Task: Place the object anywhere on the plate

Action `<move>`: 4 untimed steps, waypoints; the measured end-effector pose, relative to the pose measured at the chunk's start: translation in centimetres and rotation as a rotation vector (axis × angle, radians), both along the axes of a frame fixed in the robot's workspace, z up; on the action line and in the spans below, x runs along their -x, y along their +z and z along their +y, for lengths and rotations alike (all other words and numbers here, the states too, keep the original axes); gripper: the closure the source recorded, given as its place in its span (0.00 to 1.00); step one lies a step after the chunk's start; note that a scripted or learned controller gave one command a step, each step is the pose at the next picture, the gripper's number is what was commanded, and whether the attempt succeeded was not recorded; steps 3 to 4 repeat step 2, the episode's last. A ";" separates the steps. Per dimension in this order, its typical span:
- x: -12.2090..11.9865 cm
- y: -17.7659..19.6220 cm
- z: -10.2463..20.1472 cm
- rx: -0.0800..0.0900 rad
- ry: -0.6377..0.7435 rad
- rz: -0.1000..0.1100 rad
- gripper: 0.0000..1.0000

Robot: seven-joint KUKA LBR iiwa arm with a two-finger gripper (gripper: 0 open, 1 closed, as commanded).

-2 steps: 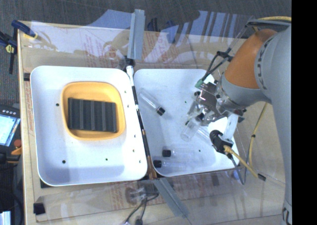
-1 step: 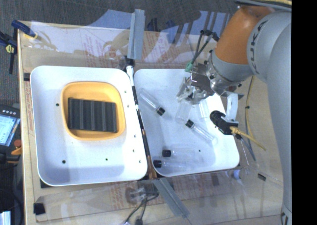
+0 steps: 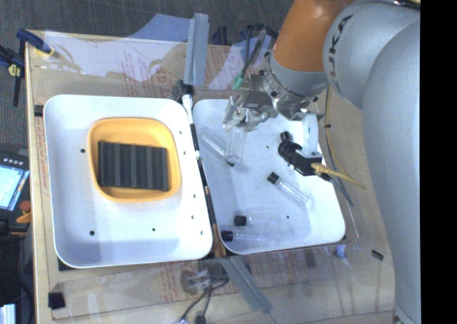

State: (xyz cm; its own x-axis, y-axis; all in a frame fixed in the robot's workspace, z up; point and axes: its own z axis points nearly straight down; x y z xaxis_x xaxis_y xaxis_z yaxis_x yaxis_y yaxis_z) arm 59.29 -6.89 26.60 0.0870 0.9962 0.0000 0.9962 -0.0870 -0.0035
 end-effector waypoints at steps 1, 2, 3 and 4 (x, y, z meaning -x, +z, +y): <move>-3.1 -4.7 5.6 -0.002 0.183 0.003 1.00; -3.1 -4.7 5.6 -0.002 0.183 0.002 0.00; -3.1 -4.7 5.6 -0.002 0.183 0.002 0.00; -3.1 -4.7 5.6 -0.002 0.183 0.002 0.00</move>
